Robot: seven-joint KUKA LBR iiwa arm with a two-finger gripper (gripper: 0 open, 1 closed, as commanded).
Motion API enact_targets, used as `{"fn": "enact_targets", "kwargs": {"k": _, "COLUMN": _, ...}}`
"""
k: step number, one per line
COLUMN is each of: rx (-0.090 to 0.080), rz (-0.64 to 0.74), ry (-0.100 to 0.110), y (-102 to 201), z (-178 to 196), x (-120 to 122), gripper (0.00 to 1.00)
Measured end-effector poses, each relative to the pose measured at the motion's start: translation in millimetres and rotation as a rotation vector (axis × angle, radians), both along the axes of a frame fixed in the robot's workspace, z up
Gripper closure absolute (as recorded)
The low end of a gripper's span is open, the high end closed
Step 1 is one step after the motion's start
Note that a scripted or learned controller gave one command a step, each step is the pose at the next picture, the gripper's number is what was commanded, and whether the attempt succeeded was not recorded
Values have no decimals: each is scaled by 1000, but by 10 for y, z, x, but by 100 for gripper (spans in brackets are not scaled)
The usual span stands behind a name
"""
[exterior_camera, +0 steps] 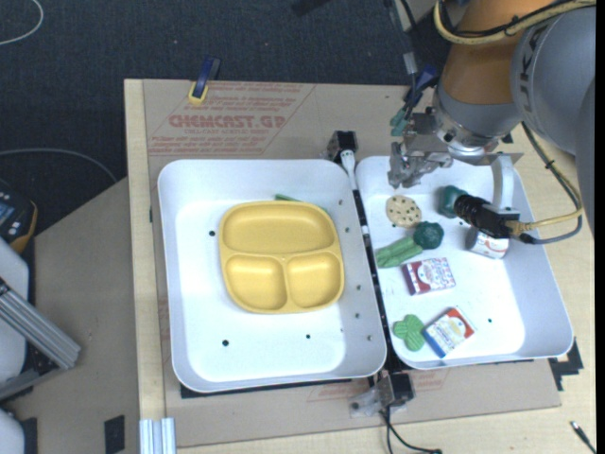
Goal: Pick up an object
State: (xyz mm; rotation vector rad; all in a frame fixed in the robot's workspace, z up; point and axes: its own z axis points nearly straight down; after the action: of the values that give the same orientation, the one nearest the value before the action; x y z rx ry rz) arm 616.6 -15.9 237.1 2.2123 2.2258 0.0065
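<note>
My gripper (pixel 407 175) hangs over the far left corner of the right bin (pixel 541 296), open, with nothing between its fingers. Just in front of it lies a round speckled cookie (pixel 404 210). A dark green ball-like thing (pixel 430 235) and a long green piece (pixel 396 252) lie a little nearer. A red and white packet (pixel 428 275) sits mid-bin. A small green toy (pixel 408 329) and a red, white and blue packet (pixel 448 332) lie by the near rim. A teal thing (pixel 447 199) and a small white and red item (pixel 488 245) rest to the right of the gripper.
The left bin (pixel 180 263) holds a yellow divided plate (pixel 281 255), with a thin green sliver (pixel 286 198) peeking out behind it. The rims between the two bins run close beside the cookie. A yellow and blue clip (pixel 201 82) lies on the board behind the bins.
</note>
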Motion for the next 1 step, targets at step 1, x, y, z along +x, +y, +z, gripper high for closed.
{"fn": "enact_targets", "kwargs": {"k": 1, "rx": -2, "rz": -4, "ry": 1, "y": 97, "z": -31, "x": 81, "gripper": 100}}
